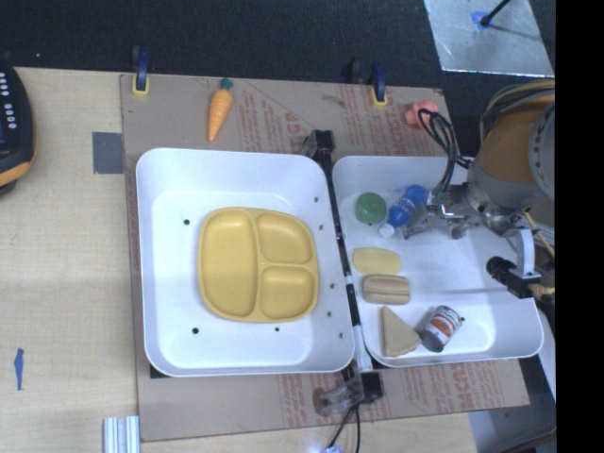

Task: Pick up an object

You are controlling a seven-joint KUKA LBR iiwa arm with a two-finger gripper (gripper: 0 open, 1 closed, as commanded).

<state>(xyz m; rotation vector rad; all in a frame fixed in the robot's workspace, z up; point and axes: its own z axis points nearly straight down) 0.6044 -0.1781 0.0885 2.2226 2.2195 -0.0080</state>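
Approach is the step in hand, as I judge it: my pincer (422,212) hangs low in the right bin (491,347), its tips at the blue bottle (408,205). I cannot tell how far open it is, nor whether the bottle sits between the tips or merely beside them, so I claim no hold. The green ball (371,207) lies just beyond the bottle, past my tips. Nearer the front of the bin from my pincer lie 4 more things: a pale yellow piece (377,260), a tan bun (386,289), a wedge (397,333) and a small can (440,327). The left bin (170,347) holds a yellow tray (257,263), well apart from me.

Next move, I think: settle the tips astride the bottle, close, then lift straight up.

Red print runs over the cardboard (283,111) under the bins, too small to read. The can's label is also illegible.
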